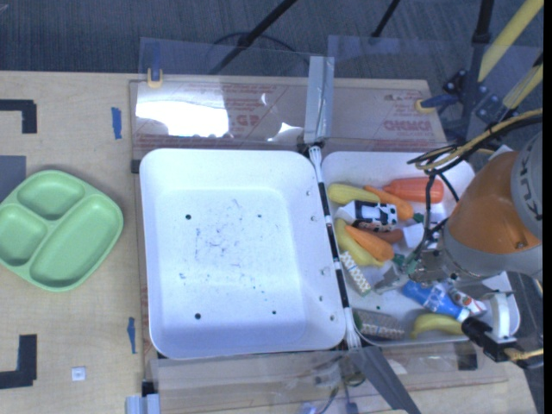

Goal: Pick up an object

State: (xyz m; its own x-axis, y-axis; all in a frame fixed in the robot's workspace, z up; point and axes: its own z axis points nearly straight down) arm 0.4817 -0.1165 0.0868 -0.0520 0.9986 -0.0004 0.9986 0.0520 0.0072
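The arm (496,218) hangs over the right bin (345,166), its gripper (414,264) low among the clutter; whether the tool is wide or narrow cannot be told. Carrots (371,241), a yellow banana (435,323) and a blue tube (427,297) crowd that bin's left wall and near edge. The left bin (164,179) offers open floor.

One fixed camera looks down at a slant from above the bench (78,102), taking in both white bins (172,188), with floor at the far edge.
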